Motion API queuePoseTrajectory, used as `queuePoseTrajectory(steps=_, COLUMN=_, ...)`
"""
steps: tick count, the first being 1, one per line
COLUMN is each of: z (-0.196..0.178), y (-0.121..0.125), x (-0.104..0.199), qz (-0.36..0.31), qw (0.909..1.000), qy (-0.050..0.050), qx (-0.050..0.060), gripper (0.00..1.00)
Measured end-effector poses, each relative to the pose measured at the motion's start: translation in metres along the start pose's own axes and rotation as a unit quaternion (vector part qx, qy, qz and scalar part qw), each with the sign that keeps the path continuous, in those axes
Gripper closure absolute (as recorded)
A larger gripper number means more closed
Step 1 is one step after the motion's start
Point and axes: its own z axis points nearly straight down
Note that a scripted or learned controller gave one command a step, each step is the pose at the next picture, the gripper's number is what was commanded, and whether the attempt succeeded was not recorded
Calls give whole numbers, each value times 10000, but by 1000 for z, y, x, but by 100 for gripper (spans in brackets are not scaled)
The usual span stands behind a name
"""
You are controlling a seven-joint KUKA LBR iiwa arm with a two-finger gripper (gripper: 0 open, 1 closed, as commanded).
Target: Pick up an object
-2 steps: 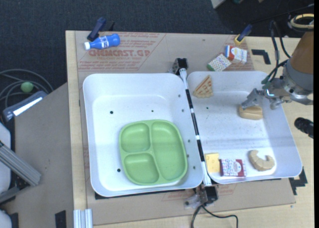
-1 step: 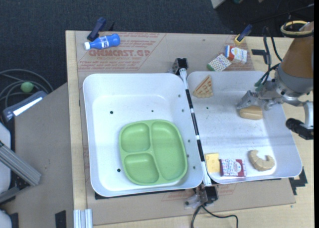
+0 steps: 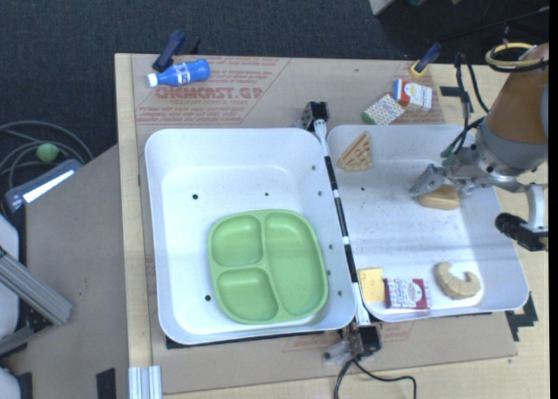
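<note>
My gripper (image 3: 442, 182) is low in the right bin (image 3: 488, 240), near its far right side. Its grey fingers (image 3: 425, 184) are spread open. A tan bread-like piece (image 3: 440, 200) lies on the bin floor right under the fingertips, touching or almost touching them. It is not lifted. Other objects in this bin are a tan wedge-shaped slice (image 3: 355, 152) at the far left corner, a bitten ring-shaped biscuit (image 3: 458, 281) at the near right, a yellow block (image 3: 371, 285) and a red and white packet (image 3: 407, 294) at the near left.
The left bin (image 3: 174, 171) holds a green divided plate (image 3: 266, 265). Behind the bins on the bench lie a blue and white bottle (image 3: 180, 72) and small toy boxes (image 3: 397, 103). The arm (image 3: 520, 118) and its cables hang over the right bin's far right edge.
</note>
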Motion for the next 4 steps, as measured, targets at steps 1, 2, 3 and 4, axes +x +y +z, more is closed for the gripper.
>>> queuePoseTrajectory(steps=1, z=-27, y=9, x=-14, qz=-1, qw=10000, qy=-13, qx=-21, gripper=0)
queuePoseTrajectory(steps=2, z=16, y=14, x=-3, qz=-3, qw=10000, qy=0, qx=3, gripper=0)
queuePoseTrajectory(steps=3, z=5, y=15, x=-4, qz=-4, qw=10000, qy=-7, qx=-13, gripper=100)
queuePoseTrajectory(steps=4, z=-49, y=2, x=44, qz=-9, qw=10000, qy=-3, qx=-15, gripper=100)
